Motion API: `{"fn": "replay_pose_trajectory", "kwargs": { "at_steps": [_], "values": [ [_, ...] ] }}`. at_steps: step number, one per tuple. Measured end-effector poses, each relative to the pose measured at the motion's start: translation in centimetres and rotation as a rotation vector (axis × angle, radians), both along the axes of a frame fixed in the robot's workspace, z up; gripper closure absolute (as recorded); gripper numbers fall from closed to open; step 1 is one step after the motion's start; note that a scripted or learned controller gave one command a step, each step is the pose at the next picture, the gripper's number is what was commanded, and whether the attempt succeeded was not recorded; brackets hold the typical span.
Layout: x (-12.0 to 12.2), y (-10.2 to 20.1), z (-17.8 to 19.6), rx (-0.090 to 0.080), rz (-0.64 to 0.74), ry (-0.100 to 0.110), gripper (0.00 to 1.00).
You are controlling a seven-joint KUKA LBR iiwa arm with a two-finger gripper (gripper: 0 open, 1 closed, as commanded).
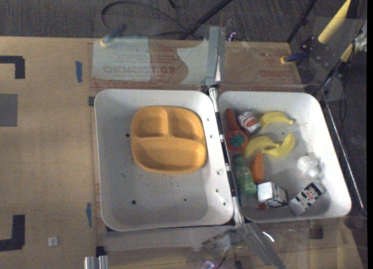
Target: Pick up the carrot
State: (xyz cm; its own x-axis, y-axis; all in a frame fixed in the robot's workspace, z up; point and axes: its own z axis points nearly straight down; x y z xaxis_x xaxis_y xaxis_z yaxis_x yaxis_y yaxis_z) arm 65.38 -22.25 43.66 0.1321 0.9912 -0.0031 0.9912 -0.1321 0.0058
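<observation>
The carrot [257, 167] is a short orange piece lying lengthwise in the right bin [332, 163], left of the bin's middle. A yellow banana [259, 144] touches its upper end, and a green item [246, 181] lies just to its left. Below the carrot sits a small white carton [271, 194].
The right bin also holds two more bananas [275, 119] [285, 145], a red elongated item [231, 119], a red fruit with a green top [237, 140], a small can [249, 122], a clear cup [309, 165] and a black-and-white carton [308, 197]. An orange divided plate [169, 140] lies in the left bin [116, 192].
</observation>
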Motion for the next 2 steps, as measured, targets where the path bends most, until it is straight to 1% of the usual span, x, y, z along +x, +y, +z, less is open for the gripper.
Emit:
{"fn": "replay_pose_trajectory", "kwargs": {
  "at_steps": [1, 2],
  "values": [
    [1.3, 1.0, -4.2, 0.004, -0.289, 0.007, 1.00],
    [1.3, 0.8, -13.0, 0.005, -0.836, 0.008, 1.00]
  ]
}}
